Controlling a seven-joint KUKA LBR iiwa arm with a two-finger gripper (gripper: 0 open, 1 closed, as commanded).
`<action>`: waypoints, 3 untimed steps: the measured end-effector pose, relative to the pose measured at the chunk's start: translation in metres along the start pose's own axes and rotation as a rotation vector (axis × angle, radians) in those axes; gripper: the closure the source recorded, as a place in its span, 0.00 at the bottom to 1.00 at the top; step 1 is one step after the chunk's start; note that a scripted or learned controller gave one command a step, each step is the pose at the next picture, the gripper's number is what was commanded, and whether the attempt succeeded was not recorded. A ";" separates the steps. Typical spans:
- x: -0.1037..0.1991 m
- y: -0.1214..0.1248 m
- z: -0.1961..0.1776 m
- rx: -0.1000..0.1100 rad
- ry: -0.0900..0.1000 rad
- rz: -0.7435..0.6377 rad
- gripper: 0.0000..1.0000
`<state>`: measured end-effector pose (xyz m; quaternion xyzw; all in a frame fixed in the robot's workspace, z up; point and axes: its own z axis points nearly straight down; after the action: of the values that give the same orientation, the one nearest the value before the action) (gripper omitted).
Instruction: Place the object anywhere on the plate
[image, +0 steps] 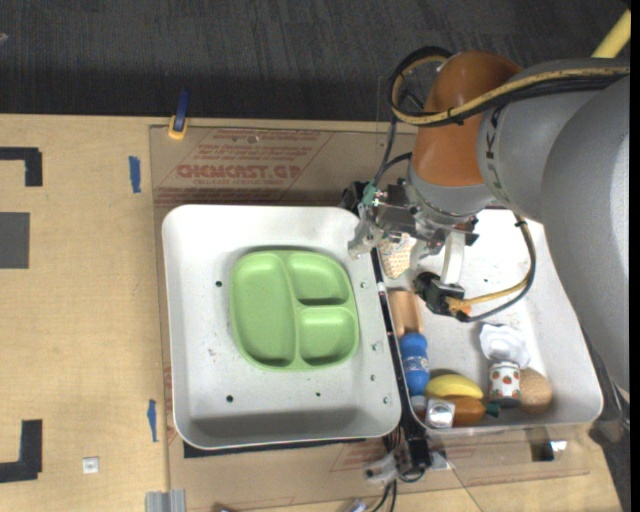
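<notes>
A light green plate (293, 307) with three compartments lies in a white bin (190, 300). The other white bin (560, 330) holds a yellow banana (455, 385), a blue bottle (414, 356) and a white cup (505, 379) with red spots. The tabletop (80, 330) is tan with blue tape marks (135, 173).

Grey KUKA arm (570, 130) w/ broad orange band (460, 120) above wrist; black and yellow cables loop around it; metal gripper assy (405, 225) below.
</notes>
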<state>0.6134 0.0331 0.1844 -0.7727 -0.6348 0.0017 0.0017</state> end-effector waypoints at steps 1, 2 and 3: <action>0.000 0.000 0.000 0.000 0.000 0.000 0.00; 0.000 0.000 0.000 0.000 0.000 0.000 0.00; 0.000 0.000 0.000 0.000 0.000 0.000 0.00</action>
<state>0.6134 0.0331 0.1844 -0.7727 -0.6348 0.0017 0.0017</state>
